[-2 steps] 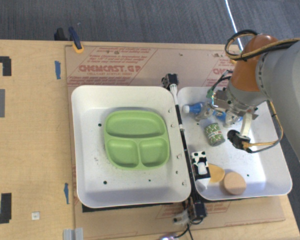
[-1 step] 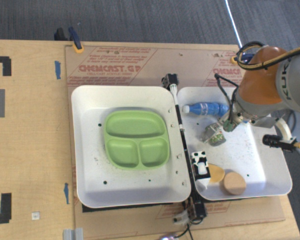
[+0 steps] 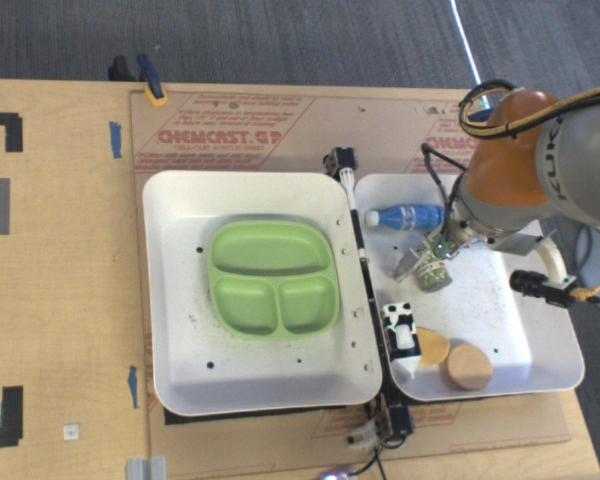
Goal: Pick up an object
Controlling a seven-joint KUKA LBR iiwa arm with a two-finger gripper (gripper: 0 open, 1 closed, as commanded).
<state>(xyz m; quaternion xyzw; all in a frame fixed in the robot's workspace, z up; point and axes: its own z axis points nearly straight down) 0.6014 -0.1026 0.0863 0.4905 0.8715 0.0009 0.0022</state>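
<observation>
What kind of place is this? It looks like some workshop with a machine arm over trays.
Probably a robotics lab test bench. A grey and orange robot arm reaches over two white bins, and they sit on a taped board with clamps.

Small green-labelled object [image 3: 433, 271] in right bin [image 3: 540, 368], mid-left.

Green divided plate [image 3: 273, 278] in left bin [image 3: 170, 268], fingers [image 3: 427, 258] over right bin [image 3: 540, 358], perhaps touching a small jar [image 3: 435, 273]
</observation>
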